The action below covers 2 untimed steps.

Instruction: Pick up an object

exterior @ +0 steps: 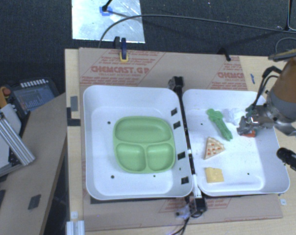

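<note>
The right bin (246, 180) holds a green toy (220, 123) lying at a slant near its back, a pizza slice (213, 147) in the middle and a yellow cheese wedge (214, 175) near the front. A small white crumpled thing (232, 115) lies just right of the green toy's upper end. My gripper (247, 126) is down in the right bin at its right side, beside the green toy and close to the white thing. A bit of red (249, 133) shows under the gripper's tip. The arm's orange band (290, 84) is above it.
The left bin (96, 180) holds a green divided plate (143, 144). A black divider (182, 131) runs between the two bins. Cardboard (138, 65) lies under both bins, and a handheld control pendant (33, 97) sits on the table at the left.
</note>
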### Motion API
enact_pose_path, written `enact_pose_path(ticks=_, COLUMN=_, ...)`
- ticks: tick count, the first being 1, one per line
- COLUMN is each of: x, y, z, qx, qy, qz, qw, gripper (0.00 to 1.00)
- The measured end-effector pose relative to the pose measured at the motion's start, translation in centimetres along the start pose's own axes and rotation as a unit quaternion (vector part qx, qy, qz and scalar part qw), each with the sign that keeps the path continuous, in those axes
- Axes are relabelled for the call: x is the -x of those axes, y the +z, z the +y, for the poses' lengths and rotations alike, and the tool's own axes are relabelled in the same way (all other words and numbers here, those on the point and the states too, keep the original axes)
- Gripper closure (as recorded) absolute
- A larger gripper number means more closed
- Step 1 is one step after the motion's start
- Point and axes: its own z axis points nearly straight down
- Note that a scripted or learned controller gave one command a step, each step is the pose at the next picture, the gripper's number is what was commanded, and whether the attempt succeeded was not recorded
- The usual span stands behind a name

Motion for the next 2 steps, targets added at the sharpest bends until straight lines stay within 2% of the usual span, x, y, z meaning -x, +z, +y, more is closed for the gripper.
enact_pose_path(ticks=1, x=0.0, y=-3.9, z=0.2, qx=0.0, qy=0.0, qz=0.0, qw=1.0, gripper=1.0)
enact_pose_path(ticks=2, x=-5.2, y=-2.7, z=2.9, qx=-0.001, qy=-0.003, qz=0.001, qw=1.0, gripper=1.0)
